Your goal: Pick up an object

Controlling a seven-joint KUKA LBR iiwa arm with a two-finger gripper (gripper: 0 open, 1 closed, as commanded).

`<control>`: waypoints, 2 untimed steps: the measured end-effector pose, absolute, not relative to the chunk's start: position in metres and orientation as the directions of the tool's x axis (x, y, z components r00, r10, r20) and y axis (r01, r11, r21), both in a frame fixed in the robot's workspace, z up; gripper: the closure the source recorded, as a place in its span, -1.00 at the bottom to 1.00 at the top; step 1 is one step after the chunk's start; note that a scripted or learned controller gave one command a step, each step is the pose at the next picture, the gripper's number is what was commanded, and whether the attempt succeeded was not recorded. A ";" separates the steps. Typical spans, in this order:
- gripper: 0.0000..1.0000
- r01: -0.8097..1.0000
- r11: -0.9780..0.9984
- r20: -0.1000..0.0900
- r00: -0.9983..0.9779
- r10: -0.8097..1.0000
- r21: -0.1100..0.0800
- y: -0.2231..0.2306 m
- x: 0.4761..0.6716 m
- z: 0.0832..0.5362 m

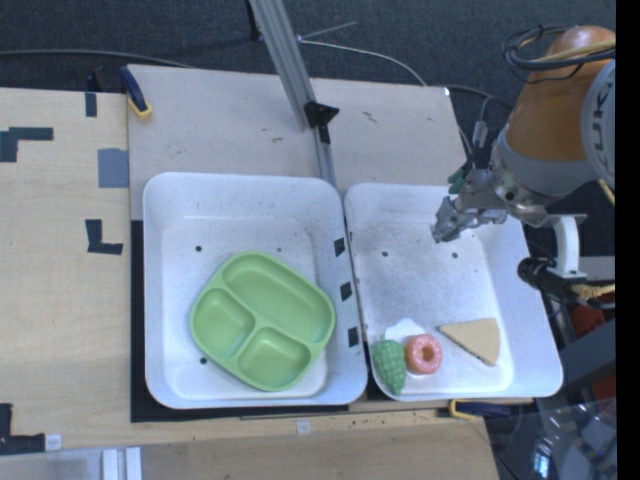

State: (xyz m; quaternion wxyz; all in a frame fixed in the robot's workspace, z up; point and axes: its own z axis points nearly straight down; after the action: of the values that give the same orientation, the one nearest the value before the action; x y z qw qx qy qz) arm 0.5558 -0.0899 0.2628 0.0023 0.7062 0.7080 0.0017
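In the right bin (455,288), along its front edge, lie a green knobbly toy (390,365), a pink doughnut (424,354), a small white piece (404,330) behind them, and a tan wedge like a slice of bread (475,340). My gripper (448,224) hangs over the back right part of this bin, well behind those objects, with nothing visible between its fingers. The grey arm with its orange band (560,98) comes in from the right.
The left bin (160,268) holds a light green divided plate (263,320). A metal pole (290,58) slants from the top down to the seam between the bins. Bare bench lies to the left, with a blue and yellow clamp (135,92) at its back.
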 end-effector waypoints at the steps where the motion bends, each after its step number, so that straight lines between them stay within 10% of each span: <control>1: 1.00 1.000 0.007 0.002 -0.007 1.000 0.000 -0.032 0.558 0.264; 2: 1.00 1.000 0.007 0.002 -0.007 1.000 -0.002 0.028 0.559 0.258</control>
State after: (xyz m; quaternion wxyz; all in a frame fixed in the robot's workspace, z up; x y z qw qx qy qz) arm 0.5590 0.0282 0.2577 -0.0013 0.7045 0.7097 -0.0003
